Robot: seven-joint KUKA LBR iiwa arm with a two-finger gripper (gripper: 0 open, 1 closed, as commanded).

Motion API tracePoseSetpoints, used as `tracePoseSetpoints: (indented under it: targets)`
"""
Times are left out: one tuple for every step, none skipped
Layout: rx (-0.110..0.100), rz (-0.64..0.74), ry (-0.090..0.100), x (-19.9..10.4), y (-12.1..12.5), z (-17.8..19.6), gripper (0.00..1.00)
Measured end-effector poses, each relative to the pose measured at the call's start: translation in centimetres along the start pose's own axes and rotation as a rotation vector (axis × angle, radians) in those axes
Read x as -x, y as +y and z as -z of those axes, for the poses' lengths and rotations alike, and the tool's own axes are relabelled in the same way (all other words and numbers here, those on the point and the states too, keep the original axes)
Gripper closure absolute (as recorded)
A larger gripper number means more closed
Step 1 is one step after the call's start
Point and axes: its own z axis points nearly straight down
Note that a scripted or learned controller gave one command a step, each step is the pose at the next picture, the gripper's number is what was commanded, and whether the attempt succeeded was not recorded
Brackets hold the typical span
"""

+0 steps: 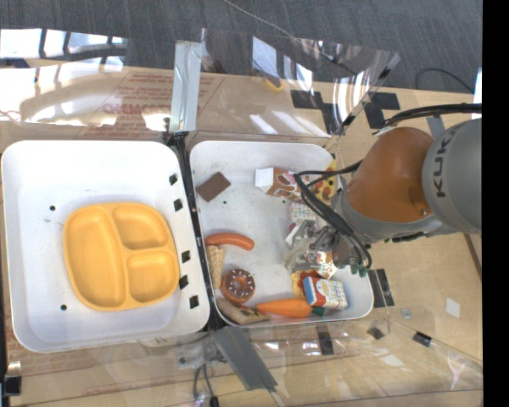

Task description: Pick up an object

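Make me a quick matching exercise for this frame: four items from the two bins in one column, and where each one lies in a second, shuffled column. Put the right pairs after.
Things:
1. yellow divided tray
2. brown square
3. carrot
4. hot dog

Places:
A. near the front wall of the right bin, beside the doughnut
B. in the left bin
C. upper left part of the right bin, close to the divider
D. left middle of the right bin, above the doughnut

Pairs: 1-B, 2-C, 3-A, 4-D

Fixed overhead camera, slanted down on bins.
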Motion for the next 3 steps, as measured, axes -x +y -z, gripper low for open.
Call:
tracePoseSetpoints:
  targets:
    - [-0.001, 0.008, 0.001, 7.3, 0.8, 5.3, 1.0]
    - [-0.001, 0.007, 0.005, 7.2, 0.7, 5.1, 0.0]
    - [-0.001, -0.094, 0.005, 4.1, 0.5, -1.1, 0.0]
